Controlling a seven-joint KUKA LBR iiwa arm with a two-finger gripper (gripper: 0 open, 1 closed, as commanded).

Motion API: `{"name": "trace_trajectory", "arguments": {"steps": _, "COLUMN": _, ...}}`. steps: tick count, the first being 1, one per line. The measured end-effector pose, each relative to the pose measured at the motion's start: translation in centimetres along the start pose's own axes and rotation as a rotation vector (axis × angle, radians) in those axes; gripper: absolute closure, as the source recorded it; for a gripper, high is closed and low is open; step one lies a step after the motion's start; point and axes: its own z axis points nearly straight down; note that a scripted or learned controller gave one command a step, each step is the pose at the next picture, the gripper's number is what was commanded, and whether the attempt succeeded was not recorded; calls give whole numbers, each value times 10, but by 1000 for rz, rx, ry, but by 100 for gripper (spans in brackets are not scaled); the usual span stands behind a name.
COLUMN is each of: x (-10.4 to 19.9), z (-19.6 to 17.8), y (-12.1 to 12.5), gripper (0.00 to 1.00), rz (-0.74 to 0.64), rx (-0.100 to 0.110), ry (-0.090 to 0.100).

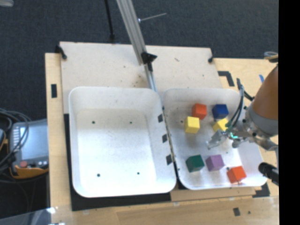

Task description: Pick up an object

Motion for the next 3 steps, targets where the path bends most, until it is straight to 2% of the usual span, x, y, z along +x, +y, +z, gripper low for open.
{"name": "trace_trajectory", "arguments": {"steps": 1, "x": 0, "z": -2, "y": 1, "gripper": 0, "rz": 2, "rx": -5, "ry": -1}}
{"name": "trace_trajectory", "arguments": {"steps": 2, "x": 0, "z": 44, "y": -7, "gripper": 0, "rz": 3, "rx": 1, "ry": -1}}
{"name": "trace_trajectory", "arguments": {"steps": 3, "x": -8, "z": 84, "y": 0, "gripper": 0, "rz": 1, "rx": -13, "ry": -5}}
